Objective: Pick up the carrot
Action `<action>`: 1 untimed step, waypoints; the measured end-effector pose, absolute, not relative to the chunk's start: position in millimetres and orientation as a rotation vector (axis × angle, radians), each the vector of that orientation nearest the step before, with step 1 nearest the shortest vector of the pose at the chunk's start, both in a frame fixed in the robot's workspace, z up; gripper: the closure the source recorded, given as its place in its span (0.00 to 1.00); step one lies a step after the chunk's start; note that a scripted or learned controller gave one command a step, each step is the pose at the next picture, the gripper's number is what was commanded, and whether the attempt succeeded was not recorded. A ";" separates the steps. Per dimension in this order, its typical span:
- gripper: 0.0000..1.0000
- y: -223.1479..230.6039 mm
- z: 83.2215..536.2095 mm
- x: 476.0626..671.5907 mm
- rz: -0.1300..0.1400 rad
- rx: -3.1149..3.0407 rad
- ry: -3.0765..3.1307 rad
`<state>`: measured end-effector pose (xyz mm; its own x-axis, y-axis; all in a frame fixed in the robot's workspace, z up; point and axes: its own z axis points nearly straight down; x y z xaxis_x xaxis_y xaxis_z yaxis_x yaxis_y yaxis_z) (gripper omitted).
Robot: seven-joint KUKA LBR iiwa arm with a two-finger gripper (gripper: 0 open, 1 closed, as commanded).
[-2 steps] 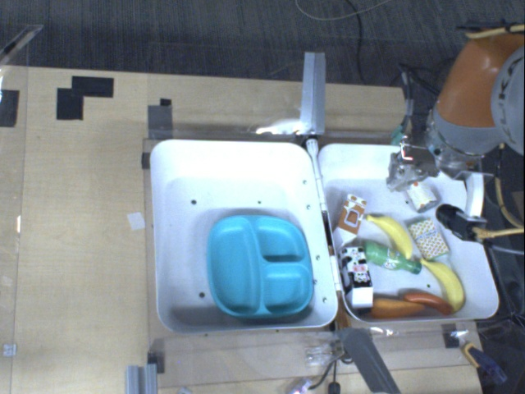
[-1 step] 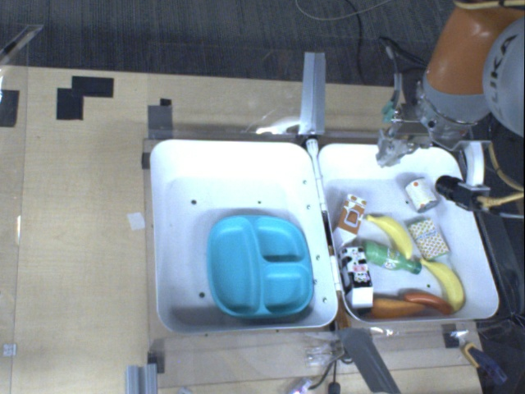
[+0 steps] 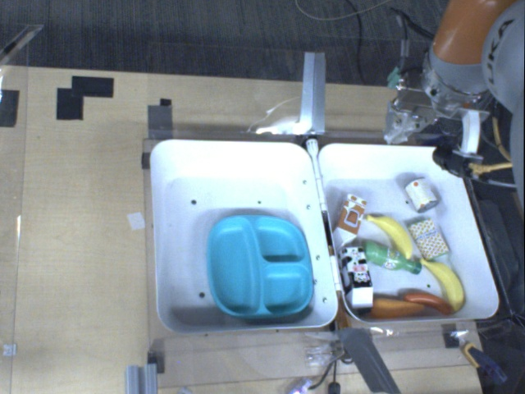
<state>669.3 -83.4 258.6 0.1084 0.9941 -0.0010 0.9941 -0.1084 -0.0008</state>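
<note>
The orange carrot (image 3: 408, 303) lay on its side along the near wall of the right-hand shallow white bin (image 3: 486, 253), its long axis running left to right. Its left end sat just beside a small black-and-white box (image 3: 357, 273), and the tip of a yellow banana (image 3: 449, 284) curved down close to its right end. A green plastic bottle (image 3: 392, 256) lay a little farther back, between the carrot and a second banana (image 3: 392, 230).

The grey arm with its orange band (image 3: 469, 25) hung over the far right corner of that bin, well apart from the carrot. The gripper (image 3: 408, 124) sat just beyond the bin's far rim, and whether its parts were apart or together could not be told from this view.

To do the reach well, the arm would probably have needed to cross the whole bin toward the near wall and come down over the carrot's middle, where the neighbours left the most room. Closing across the carrot's short width, front to back, looked the safer choice. The near wall left little clearance on that side, so a slightly inward approach would likely have helped. Catching the banana tip looked the chief risk.
</note>
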 end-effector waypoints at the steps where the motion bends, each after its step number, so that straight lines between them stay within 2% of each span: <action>1: 0.00 -83.4 258.8 669.3 -0.002 2.338 2.097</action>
